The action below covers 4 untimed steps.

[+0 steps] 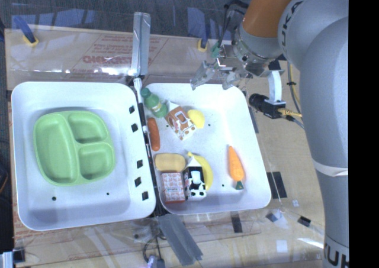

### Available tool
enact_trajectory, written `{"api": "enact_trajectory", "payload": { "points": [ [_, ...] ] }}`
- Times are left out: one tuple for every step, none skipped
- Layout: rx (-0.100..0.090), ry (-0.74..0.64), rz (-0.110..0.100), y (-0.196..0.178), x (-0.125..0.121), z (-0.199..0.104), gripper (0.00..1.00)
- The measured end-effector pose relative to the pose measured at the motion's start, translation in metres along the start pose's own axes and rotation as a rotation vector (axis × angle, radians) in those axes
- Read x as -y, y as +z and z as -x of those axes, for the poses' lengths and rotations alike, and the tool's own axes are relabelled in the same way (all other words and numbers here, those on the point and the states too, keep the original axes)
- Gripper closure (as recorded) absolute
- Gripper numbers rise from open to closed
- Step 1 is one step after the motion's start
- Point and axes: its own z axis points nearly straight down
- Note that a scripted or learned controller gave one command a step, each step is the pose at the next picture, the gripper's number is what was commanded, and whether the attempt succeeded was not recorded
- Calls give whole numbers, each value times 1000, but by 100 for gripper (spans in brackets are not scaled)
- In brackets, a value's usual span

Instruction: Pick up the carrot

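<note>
The carrot point(235, 164), orange with a dark green stub at its near end, lies on the floor of the right bin point(251, 136) near the right wall. My gripper point(214, 80) hangs over the bin's far edge, well above and behind the carrot. Its two fingers are spread apart with nothing between them.
The right bin also holds a green bottle point(155, 105), a red sausage point(154, 134), a small house-shaped box point(181, 122), a lemon point(197, 119), a banana point(204, 167), a bread slice point(169, 161), a red carton point(173, 187) and a cow toy point(196, 181). A green divided plate point(72, 146) sits in the left bin.
</note>
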Motion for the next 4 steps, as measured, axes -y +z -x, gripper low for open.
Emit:
{"api": "enact_trajectory", "payload": {
  "points": [
    [1,-175,2,8,100,58,0],
    [0,-202,0,99,137,80,0],
    [-1,-232,17,153,167,75,0],
    [0,-237,12,145,168,75,100]
  ]
}}
